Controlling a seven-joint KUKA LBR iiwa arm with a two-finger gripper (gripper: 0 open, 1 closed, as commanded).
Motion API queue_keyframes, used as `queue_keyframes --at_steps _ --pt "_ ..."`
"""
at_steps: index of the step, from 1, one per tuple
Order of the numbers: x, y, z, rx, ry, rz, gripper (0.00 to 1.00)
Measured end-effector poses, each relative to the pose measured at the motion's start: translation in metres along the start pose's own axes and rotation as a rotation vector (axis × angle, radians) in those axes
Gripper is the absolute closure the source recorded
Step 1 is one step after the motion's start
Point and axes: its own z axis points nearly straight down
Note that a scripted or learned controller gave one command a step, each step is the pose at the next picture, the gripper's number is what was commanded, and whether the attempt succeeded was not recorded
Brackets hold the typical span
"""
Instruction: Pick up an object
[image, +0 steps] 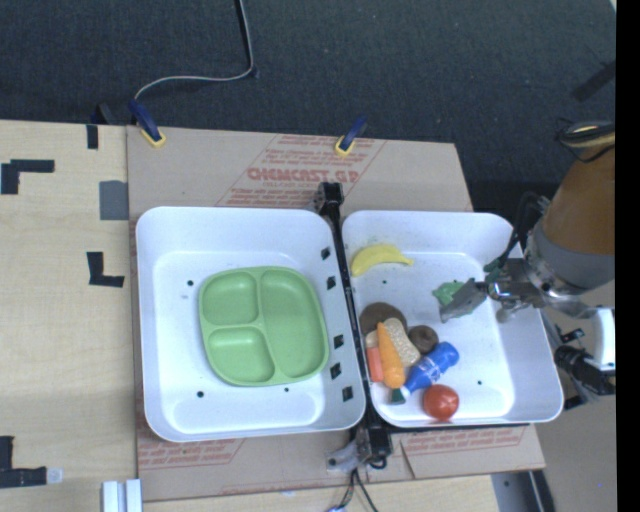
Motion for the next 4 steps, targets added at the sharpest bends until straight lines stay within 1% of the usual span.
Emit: queue_keyframes --at_steps 1,2,3,4 --pt "0.017 0.043 0.13 -0.014 -0.001 0.001 0.0" --pt "-0.016 0.024 0.14 -0.01 -0.005 0.002 0.0" --pt "-0.015 0.024 0.131 -0.009 -0.003 0.002 1.0" --pt "-0.02 0.008 0.04 -0.002 -0.002 0.001 1.0"
